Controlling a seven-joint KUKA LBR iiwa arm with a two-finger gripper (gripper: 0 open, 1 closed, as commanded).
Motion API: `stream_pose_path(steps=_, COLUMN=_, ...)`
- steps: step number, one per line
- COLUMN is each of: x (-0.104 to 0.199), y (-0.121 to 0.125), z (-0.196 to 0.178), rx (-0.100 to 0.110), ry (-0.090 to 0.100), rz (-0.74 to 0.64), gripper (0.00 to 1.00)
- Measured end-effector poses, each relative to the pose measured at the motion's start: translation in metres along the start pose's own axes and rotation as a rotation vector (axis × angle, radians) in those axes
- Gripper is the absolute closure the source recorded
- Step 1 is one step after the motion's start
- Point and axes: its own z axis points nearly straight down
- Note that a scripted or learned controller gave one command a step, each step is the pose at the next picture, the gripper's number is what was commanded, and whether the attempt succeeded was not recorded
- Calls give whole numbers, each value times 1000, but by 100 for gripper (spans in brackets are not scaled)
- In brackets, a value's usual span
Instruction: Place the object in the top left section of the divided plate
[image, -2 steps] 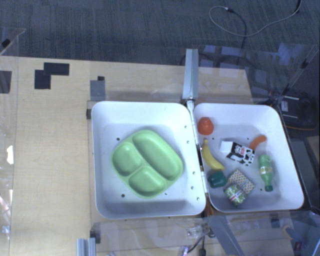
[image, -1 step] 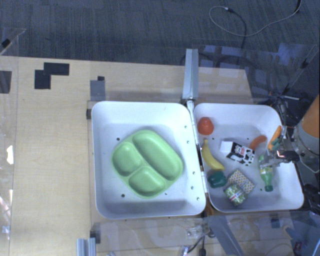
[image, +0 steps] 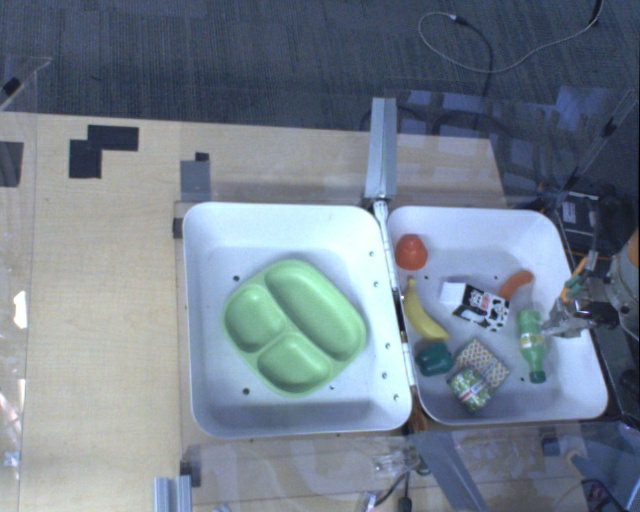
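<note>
A green divided plate with three sections lies in the left white bin. The right bin holds several objects: a red-orange ball, a banana, a black-and-white card, an orange carrot-like piece, a green bottle, a teal block and a patterned packet. My gripper reaches in over the right bin's right edge, just right of the green bottle's top. I see nothing held in it.
A metal post stands at the back between the two bins. Black markers sit on the wooden bench at the far left. A cable loops on the floor behind.
</note>
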Motion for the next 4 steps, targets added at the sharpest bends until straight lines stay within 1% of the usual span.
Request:
stream_pose_path(steps=1, x=0, y=2, z=-12, rx=-6, ry=-1, rz=-2, gripper=100)
stream_pose_path(steps=2, x=4, y=1, z=-202, rx=-4, ry=-2, rz=-145, gripper=100)
stream_pose_path(steps=3, x=4, y=1, z=-202, rx=-4, ry=-2, rz=-145, gripper=0)
stream_pose_path(steps=4, x=5, y=3, z=-215, rx=-14, ry=-6, rz=-151, gripper=100)
